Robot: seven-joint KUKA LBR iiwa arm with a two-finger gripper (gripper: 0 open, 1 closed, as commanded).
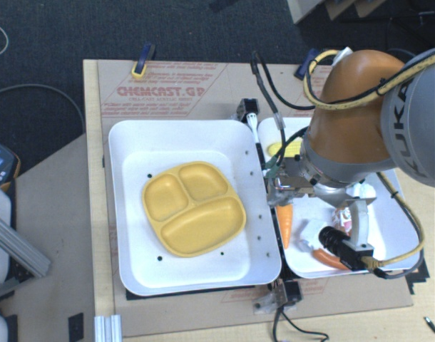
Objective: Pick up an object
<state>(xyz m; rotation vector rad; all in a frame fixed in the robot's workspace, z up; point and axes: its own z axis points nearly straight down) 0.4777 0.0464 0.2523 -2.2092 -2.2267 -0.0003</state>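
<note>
Arm: the grey arm is reaching in from the right side of the camera view, its bulk hanging high over the bench.
Orange band: the orange band is bulging toward the camera just above the wrist, facing up and left.
Wrist: the grey wrist is pointing downward, sitting directly beneath the orange band.
Gripper: the gripper is hanging below the wrist, mostly hidden by it; its metal body seems to be peeking out at the wrist's lower left.
</note>
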